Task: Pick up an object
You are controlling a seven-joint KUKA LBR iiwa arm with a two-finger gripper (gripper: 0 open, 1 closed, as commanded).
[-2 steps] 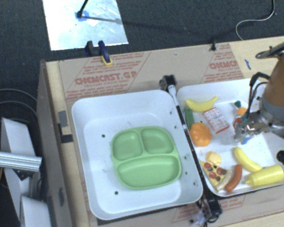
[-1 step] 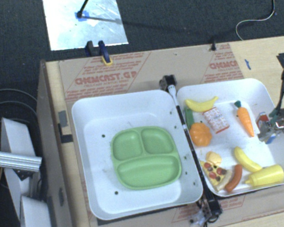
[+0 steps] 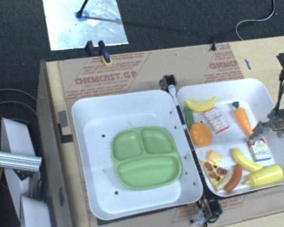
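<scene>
The end effector (image 3: 263, 128) reaches in from the right over the right bin (image 3: 265, 86), low above the toy food; whether it is wide or narrow cannot be told from this slanted view, and nothing is seen held in it. It sits just right of the toy carrot (image 3: 243, 119) and just above a small red-and-white carton (image 3: 259, 149), the two likeliest targets, judging by how close they lie. Nearer the camera rest a yellow squeeze bottle (image 3: 264, 175), a banana (image 3: 244, 159), a sausage (image 3: 233, 177) and a pizza slice (image 3: 216, 170). Further left lie an orange (image 3: 200, 134), a red-patterned snack box (image 3: 216, 120) and a second banana (image 3: 202, 104) at the far side. The items crowd one bin, apparently so that a programmed grasp meets something wherever it descends. The left bin (image 3: 92, 117) carries a green divided plate (image 3: 146, 156). Both bins stand on a cardboard-covered tabletop (image 3: 125, 70).
</scene>
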